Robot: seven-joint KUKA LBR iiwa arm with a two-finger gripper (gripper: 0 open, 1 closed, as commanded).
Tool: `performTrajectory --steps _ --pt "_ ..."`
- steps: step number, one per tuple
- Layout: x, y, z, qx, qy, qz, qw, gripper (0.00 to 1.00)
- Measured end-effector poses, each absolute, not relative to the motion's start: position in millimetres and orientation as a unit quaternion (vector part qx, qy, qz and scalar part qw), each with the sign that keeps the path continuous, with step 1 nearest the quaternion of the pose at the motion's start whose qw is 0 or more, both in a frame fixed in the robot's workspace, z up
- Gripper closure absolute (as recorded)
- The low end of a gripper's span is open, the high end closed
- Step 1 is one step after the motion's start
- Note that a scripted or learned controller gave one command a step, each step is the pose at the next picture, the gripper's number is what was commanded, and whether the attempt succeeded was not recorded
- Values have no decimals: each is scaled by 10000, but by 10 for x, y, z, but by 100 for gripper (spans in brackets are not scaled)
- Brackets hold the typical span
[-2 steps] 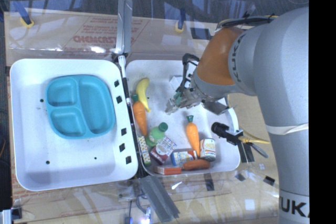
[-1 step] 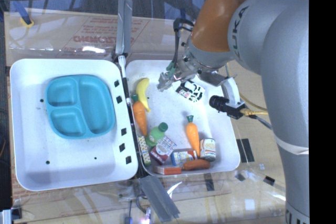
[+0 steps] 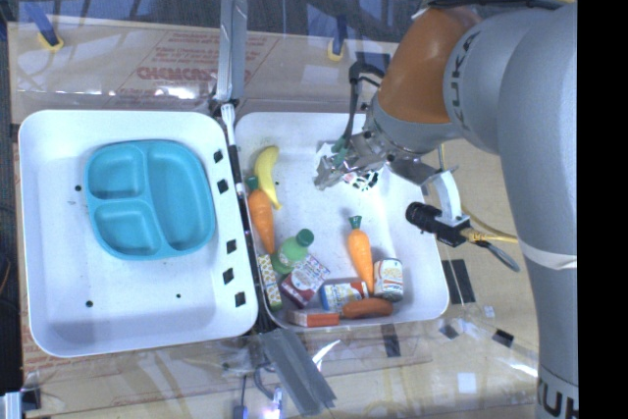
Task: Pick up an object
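My gripper (image 3: 340,170) hangs over the upper middle of the right bin (image 3: 424,307), reaching in from the right below the orange wrist band. A yellow banana (image 3: 265,172) lies to its left near the bin's left wall. An orange carrot (image 3: 261,219) lies just below the banana. A second carrot (image 3: 361,252) lies below the gripper. A green bottle (image 3: 292,248), a small can (image 3: 390,278) and several small cartons (image 3: 316,278) crowd the bin's lower part. Nothing shows plainly in the gripper.
The left bin (image 3: 49,309) holds a blue divided plate (image 3: 150,196). A grey upright divider (image 3: 233,54) stands between the bins at the back. The arm's grey body (image 3: 520,113) covers the bench at the right, with a black fitting (image 3: 437,219) beside the right bin's edge.
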State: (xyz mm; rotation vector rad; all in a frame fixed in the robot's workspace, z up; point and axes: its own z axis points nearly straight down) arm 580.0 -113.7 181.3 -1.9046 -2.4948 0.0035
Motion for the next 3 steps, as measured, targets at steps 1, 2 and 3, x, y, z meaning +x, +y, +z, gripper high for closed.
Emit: performTrajectory --steps 1,2,3 --pt "5800 -1136 1813 -6067 -7949 11 15 0" --pt "5561 -981 922 -5816 -8135 14 -9 0" --pt "5564 -971 1020 -5798 -8148 12 0 100"
